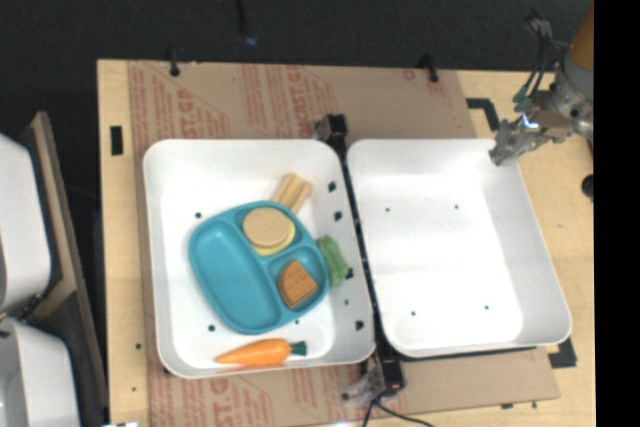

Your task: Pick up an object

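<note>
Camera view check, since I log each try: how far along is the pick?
Nothing looks done. The gripper sits at the far right corner of the right bin, with nothing seen between its fingers. The carrot, blue tray, round cookie, brown biscuit and wooden block all lie in the left bin. Reaching, grasping and lifting remain.

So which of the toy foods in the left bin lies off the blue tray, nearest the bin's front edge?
The carrot: orange with a green top, lying on the bin floor in front of the blue tray, unlike the round cookie and brown waffle sitting in tray compartments.
</note>
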Robot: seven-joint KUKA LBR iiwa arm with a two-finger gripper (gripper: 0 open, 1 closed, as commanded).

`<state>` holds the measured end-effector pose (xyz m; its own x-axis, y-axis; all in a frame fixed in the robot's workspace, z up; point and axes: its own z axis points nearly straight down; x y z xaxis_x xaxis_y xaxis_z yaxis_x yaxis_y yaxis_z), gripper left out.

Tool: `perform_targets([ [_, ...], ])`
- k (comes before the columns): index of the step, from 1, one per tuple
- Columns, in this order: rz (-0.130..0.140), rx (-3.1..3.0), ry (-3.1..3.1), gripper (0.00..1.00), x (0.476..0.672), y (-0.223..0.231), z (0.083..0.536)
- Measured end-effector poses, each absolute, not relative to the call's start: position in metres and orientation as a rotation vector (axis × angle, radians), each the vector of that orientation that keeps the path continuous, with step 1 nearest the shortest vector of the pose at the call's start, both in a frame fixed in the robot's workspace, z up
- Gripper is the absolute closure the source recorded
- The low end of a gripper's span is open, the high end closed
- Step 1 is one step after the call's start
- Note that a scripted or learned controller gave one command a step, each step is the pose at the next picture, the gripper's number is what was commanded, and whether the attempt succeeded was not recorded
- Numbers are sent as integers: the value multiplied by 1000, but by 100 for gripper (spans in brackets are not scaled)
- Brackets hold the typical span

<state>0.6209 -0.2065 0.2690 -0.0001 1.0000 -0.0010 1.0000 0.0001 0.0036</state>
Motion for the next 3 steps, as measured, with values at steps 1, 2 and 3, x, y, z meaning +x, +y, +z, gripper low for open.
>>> perform_targets([
  [1,1,2218,2225,100,626,-152,255],
  [2,3,2217,2225,100,626,-98,263],
  [3,1,2218,2225,100,631,-56,257],
])
